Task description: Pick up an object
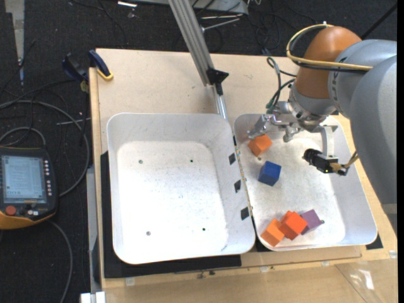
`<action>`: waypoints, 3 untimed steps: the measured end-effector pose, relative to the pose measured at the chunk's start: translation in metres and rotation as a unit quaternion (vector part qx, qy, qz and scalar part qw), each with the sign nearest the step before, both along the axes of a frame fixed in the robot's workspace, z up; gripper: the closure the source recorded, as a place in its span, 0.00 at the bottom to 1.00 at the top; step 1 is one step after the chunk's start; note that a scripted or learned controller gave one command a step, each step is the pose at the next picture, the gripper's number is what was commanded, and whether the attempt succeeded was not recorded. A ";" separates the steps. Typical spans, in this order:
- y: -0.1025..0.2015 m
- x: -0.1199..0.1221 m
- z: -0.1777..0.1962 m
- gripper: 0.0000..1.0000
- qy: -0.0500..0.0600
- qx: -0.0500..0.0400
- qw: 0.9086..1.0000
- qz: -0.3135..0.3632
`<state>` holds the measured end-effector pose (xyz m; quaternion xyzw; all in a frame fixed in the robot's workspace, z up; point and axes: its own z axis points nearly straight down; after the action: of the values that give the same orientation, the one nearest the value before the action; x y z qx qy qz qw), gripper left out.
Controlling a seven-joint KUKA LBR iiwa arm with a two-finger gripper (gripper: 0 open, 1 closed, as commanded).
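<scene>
My gripper (275,131) hangs over the far end of the right bin (353,188), its two metal fingers spread apart and open with nothing between them. An orange block (259,145) lies just below and left of the left fingertip, close to it but not held. A blue cube (269,173) sits a little nearer on the bin floor. At the bin's near end, two orange blocks (273,232) (293,224) and a purple block (311,219) are bunched together.
The left bin (126,144) adjoins the right one along a shared rim (240,175). A slanted metal pole (192,36) crosses above the far bench. A black connector (323,160) on the wrist overhangs the right bin. A teach pendant (25,185) lies off the bench at left.
</scene>
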<state>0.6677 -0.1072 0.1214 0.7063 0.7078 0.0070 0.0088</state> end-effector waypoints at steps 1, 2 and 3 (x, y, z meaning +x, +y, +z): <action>0.000 0.001 0.009 1.00 -0.002 -0.001 1.000 0.001; 0.000 0.001 0.008 0.00 -0.001 -0.001 1.000 0.001; 0.004 0.001 -0.027 0.00 0.012 0.001 1.000 0.000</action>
<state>0.6684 -0.1029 0.0945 0.7063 0.7079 -0.0005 -0.0002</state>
